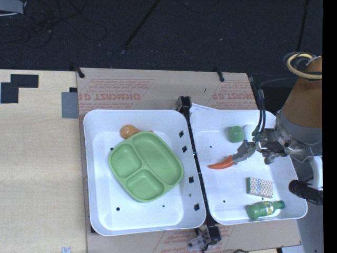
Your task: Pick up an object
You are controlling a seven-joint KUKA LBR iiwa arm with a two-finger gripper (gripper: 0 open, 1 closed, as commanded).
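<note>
Grasp step: two-finger gripper [243, 153] at 3 o'clock of right white bin [221, 207], fingers closed on red-orange chili-shaped toy [221, 164]; next needs clean lift.

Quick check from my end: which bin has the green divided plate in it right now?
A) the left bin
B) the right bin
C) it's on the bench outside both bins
A: the green divided plate lies inside the left bin, partly covering a small orange object at its upper edge.
</note>
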